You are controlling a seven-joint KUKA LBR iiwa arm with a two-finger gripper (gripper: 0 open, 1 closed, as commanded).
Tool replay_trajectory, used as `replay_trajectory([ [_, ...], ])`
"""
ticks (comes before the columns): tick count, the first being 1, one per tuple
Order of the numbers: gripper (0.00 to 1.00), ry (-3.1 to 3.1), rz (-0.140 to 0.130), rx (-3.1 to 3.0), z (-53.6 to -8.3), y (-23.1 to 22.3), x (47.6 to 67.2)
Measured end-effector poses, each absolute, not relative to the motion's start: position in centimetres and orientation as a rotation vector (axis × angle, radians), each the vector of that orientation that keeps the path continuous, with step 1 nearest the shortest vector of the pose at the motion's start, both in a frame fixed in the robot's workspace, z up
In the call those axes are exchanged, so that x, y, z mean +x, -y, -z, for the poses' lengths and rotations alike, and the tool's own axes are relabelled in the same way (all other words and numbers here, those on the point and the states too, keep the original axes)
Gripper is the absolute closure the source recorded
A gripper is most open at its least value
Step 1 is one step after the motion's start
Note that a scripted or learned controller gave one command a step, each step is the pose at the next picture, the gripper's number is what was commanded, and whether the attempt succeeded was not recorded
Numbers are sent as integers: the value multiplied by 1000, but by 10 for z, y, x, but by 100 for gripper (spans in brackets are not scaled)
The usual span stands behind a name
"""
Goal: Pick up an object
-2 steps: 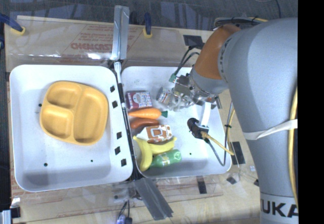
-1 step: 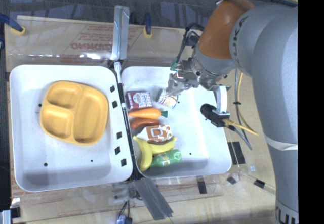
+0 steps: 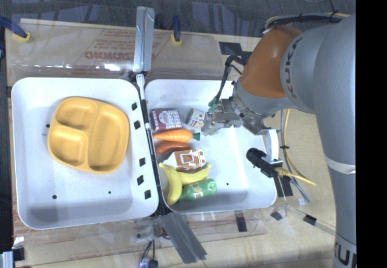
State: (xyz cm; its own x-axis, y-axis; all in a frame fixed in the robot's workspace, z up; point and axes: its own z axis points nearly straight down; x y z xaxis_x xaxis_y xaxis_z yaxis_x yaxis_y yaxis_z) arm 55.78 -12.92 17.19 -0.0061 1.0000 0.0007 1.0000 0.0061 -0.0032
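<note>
**Pincer hovers at the right edge of a heap of toy food**

A grey arm with an orange band reaches in from the right over the right-hand white bin [image 3: 242, 191]. Its pincer [image 3: 213, 123] sits low in the upper middle of that bin. The metal parts there are small and blurred, so I cannot tell how wide it stands, and nothing is plainly held.

The things to pick lie just to the pincer's left, crowded against the bin's left wall. Nearest is a small light packet [image 3: 195, 119], just beside the tip. Left of that is a dark red packet [image 3: 165, 119]. Below them an orange carrot [image 3: 173, 136] lies with its long axis running left to right, its near end pointing toward the pincer. Further down sit a small carton [image 3: 190, 159], a yellow banana [image 3: 177, 178] and a green item [image 3: 202, 189].

My judgement: the coming move is a short shift left and downward.

The left bin [image 3: 30, 200] holds a yellow divided tray [image 3: 88, 134], well apart.
</note>
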Motion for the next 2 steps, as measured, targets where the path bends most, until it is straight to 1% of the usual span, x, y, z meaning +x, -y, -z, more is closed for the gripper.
replay_trajectory([
  [1,100,2401,-3,-2019,-131,133,570],
  [2,100,2479,-2,-1925,-192,56,501],
])
